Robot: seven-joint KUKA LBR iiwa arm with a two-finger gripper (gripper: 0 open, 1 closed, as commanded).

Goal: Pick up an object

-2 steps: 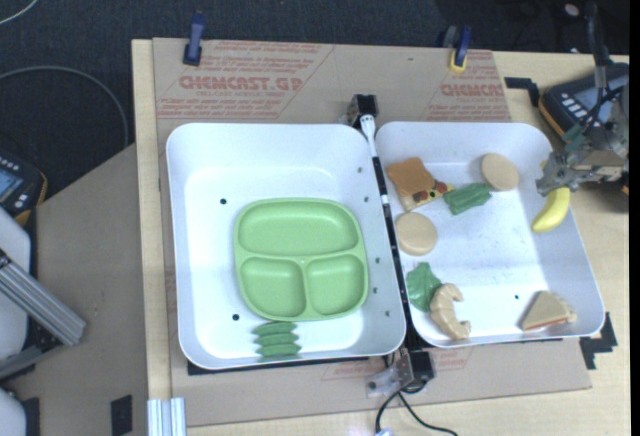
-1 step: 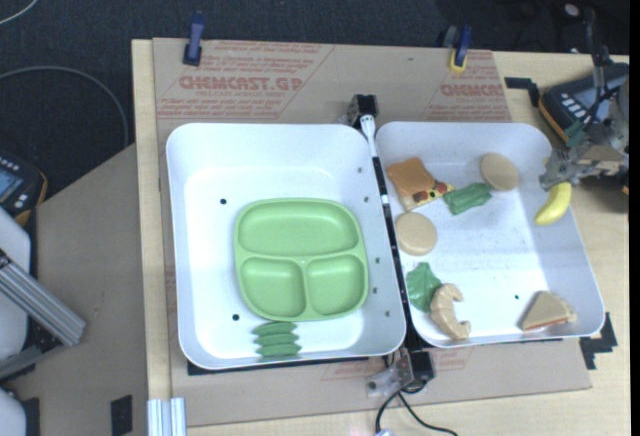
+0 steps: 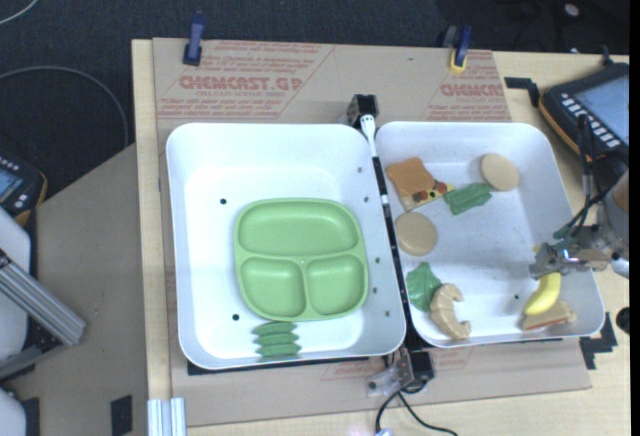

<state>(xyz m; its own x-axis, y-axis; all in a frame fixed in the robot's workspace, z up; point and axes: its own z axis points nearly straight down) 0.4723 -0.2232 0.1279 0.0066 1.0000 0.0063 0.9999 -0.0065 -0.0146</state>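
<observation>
Low at the right edge of the frame, the gripper hangs over the right side of the right bin, its metal tips just above the yellow banana; whether the jaws are open or closed cannot be told, and nothing shows between them. That banana is short and curved, lying in the bin's lower right corner and touching a tan slice of bread below it. Elsewhere in this bin lie a brown toast piece and a round beige cookie toward the top, a green bean pod between them, a tan disc at the left, and a green leaf beside a croissant at the lower left. Over in the left bin sits a green divided plate, with a ridged green piece just below it.
</observation>
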